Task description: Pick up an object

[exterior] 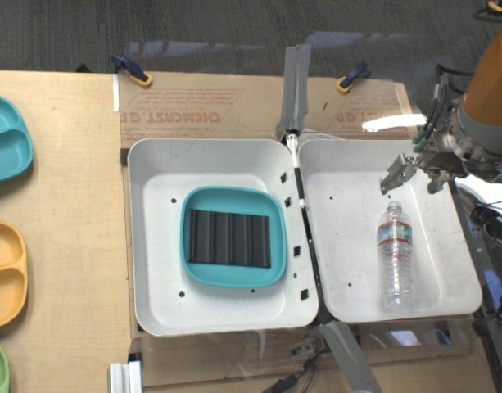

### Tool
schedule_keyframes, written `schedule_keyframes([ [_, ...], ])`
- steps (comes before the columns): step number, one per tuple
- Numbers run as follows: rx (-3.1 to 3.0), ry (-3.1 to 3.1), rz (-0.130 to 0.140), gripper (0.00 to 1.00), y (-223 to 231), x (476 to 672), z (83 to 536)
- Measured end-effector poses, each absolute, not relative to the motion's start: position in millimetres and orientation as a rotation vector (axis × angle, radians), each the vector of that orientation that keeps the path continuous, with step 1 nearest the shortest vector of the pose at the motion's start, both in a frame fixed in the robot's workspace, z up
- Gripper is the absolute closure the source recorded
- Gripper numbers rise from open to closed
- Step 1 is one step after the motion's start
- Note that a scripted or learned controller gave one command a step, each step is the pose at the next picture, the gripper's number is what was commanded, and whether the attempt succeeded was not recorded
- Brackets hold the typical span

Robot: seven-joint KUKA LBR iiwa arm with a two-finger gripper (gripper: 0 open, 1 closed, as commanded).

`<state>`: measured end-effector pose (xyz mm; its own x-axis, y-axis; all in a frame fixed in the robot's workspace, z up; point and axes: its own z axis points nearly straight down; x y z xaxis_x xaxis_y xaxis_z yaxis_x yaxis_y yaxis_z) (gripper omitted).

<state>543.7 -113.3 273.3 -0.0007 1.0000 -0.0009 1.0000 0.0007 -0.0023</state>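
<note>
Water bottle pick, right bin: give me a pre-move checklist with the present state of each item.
1. Water bottle lying in the right bin: ok.
2. Nothing touching or crowding the bottle: ok.
3. Gripper above the right bin, near its far end: ok.
4. Gripper centred over the bottle: not ok, it sits beyond the cap.
5. Nothing held between the fingers: ok.
6. Teal tray apart in the left bin: ok.

Reaches in from three o'clock, orange band at the edge. Gripper (414,177) hangs at two o'clock, fingers spread, holding nothing.
</note>
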Motion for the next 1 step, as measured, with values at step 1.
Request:
schedule_keyframes([
  [1, -2.241, -2.199, 0.003, 0.0, -167.5, 487.5, 184.5],
])
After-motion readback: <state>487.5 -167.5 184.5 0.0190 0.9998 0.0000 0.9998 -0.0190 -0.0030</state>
